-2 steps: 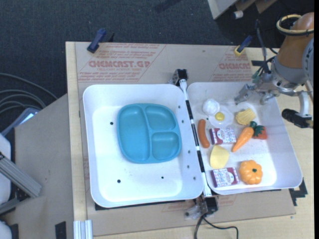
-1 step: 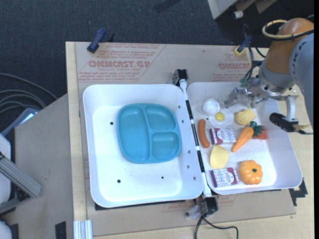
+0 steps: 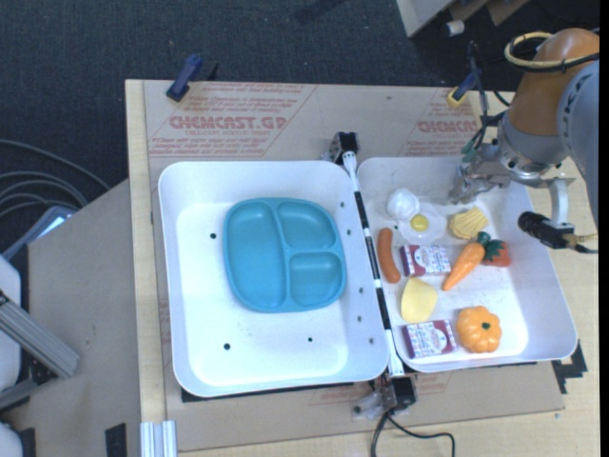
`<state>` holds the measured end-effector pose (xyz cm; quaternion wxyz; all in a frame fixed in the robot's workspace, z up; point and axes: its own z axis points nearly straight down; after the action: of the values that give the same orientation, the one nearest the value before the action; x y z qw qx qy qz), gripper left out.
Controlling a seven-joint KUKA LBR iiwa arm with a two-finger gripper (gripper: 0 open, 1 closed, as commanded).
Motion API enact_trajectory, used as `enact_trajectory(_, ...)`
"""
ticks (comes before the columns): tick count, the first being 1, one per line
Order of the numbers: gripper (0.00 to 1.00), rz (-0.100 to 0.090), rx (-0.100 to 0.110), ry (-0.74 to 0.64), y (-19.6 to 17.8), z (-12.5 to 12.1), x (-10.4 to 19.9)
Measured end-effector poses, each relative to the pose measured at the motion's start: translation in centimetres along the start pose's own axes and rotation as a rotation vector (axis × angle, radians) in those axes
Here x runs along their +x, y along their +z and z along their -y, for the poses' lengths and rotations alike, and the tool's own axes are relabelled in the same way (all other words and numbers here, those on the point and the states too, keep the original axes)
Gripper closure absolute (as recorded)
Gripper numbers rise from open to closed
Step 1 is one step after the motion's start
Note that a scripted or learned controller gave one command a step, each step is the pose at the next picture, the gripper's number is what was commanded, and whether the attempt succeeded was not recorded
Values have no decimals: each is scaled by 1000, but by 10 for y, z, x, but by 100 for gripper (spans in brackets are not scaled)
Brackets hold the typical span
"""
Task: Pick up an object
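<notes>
Grey pincer (image 3: pixel 465 187) hovers over the right bin (image 3: pixel 547 293); its grip state is too small to tell.

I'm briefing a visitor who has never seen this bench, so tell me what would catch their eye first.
The blue divided plate stands out, lying alone in the left bin. Next comes the bright toy food crowded in the right bin: a carrot, a small pumpkin and a hot dog among others. The gripper hangs over that bin's far edge.
</notes>
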<state>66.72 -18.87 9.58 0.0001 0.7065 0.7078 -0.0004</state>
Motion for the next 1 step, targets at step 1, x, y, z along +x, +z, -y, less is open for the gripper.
enact_trajectory(1,0,0,1,0,0,0,0)
